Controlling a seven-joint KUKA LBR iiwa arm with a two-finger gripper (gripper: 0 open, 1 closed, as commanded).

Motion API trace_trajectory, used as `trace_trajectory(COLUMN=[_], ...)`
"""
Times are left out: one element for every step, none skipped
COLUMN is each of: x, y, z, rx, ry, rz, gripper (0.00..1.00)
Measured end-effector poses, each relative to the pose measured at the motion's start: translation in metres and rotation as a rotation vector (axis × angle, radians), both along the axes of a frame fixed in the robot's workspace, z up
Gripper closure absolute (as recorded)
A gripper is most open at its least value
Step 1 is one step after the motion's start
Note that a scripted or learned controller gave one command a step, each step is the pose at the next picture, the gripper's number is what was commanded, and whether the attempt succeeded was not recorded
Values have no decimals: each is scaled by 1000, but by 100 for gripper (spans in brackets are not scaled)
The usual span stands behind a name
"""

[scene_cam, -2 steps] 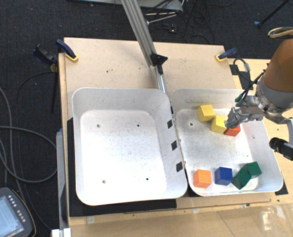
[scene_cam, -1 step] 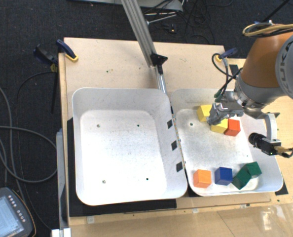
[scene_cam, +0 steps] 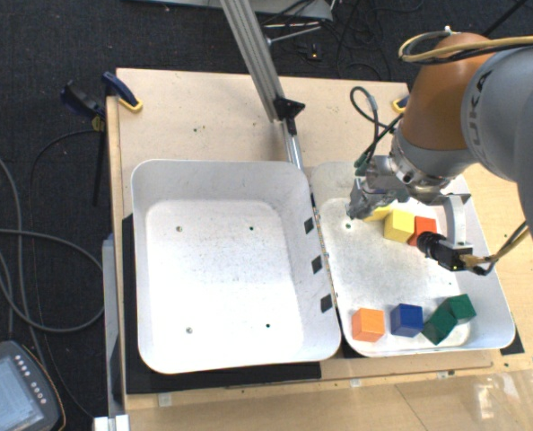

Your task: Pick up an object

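hanging low over the right bin, the hand has a grip i cannot tell, the yellow block just beside it, the orange block farther below.

This is a robotics lab, not a home or a shop — a plain wooden bench stands on dark carpet strewn with loose black cables. A slanted metal pole rises from the bench's far edge, a clamp grips its far left corner, and a handheld control pendant lies on the floor off the bench's near left corner — test-rig gear throughout.
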State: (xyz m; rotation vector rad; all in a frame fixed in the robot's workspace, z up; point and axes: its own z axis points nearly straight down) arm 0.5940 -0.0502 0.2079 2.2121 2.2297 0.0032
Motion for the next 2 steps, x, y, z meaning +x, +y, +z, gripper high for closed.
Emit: trace_trajectory(x=[22,41], y=[46,104], z=[-1,16], rx=[0,1], ry=[-1,-3], rz=[0,0], gripper=[100,100])
